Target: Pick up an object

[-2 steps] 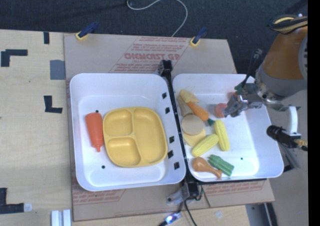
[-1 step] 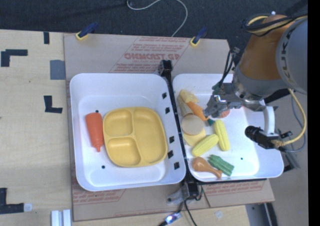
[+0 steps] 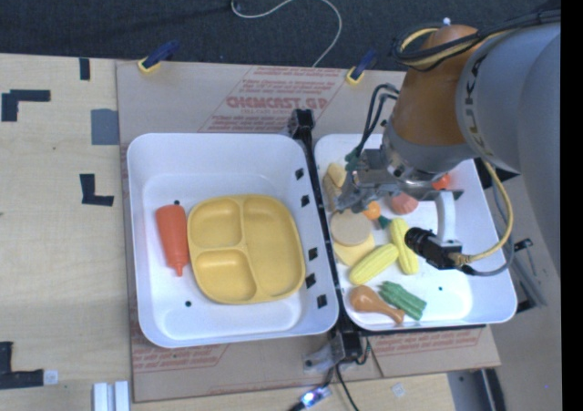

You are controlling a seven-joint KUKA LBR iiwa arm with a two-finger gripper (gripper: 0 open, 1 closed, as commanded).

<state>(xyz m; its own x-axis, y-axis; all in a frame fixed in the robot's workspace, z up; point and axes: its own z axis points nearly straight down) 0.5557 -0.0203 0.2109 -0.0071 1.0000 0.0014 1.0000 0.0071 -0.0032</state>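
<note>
My gripper [image 3: 360,197] hangs low over the left part of the right bin [image 3: 499,302], among toy foods. Just below it lie a small orange piece [image 3: 372,211] and a cream round disc [image 3: 351,232]. A pink round piece [image 3: 404,203] sits to its right. Toward the front of the bin lie a yellow corn cob [image 3: 373,263], a second yellow cob [image 3: 403,246], a green vegetable [image 3: 404,298] and a brown drumstick [image 3: 374,303]. A pale yellow piece [image 3: 335,176] shows at the gripper's left. The wrist hides the bin's back part.
The left bin [image 3: 138,172] holds a yellow divided plate [image 3: 244,247] and an orange carrot [image 3: 171,236] beside it. A black divider [image 3: 314,209] runs between the bins. A black cable end [image 3: 428,246] from the arm hangs over the right bin.
</note>
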